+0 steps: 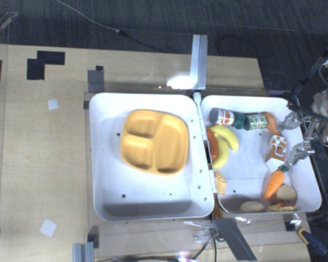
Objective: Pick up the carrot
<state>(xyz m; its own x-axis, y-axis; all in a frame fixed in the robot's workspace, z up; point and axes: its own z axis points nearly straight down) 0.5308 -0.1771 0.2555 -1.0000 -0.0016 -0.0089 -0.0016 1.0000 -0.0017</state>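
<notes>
The carrot (274,182) lies tilted near the right bin's (246,207) front right corner, leafy end up, just below the pincer (298,141), which hangs open and empty and should drop squarely across its thick middle.

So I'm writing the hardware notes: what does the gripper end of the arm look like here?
The gripper at the right bin's far edge is bare silvery-grey metal, with slim angular fingers. Behind it sit dark housing parts and thin black cables looping upward. A sliver of orange shows at the frame's edge.
</notes>
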